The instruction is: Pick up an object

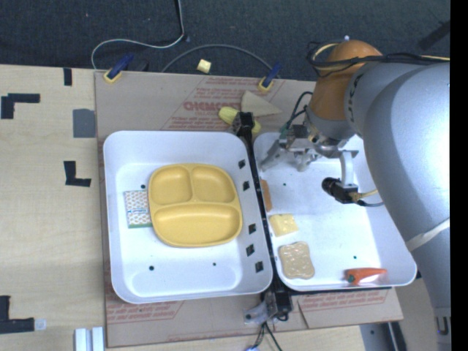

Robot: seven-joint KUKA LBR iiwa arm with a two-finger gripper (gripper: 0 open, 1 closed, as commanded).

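My gripper (294,151) hangs over the far left part of the right bin (380,229), below the orange band of the wrist. In the right bin lie a pale yellow square piece (283,224), a beige slice (296,259), an orange carrot (364,275) by the near rim, and a small brown piece (266,194) against the left wall. All of these lie nearer the camera than the gripper, apart from it. The left bin (117,159) holds a yellow divided plate (194,205) and a patterned green-and-white pad (137,208).
The arm's big grey body covers the right side of the right bin. A yellow object (229,114) and a black clip (246,123) sit at the far end of the divide between the bins. A small yellow cube (204,66) and cables lie behind the bench.
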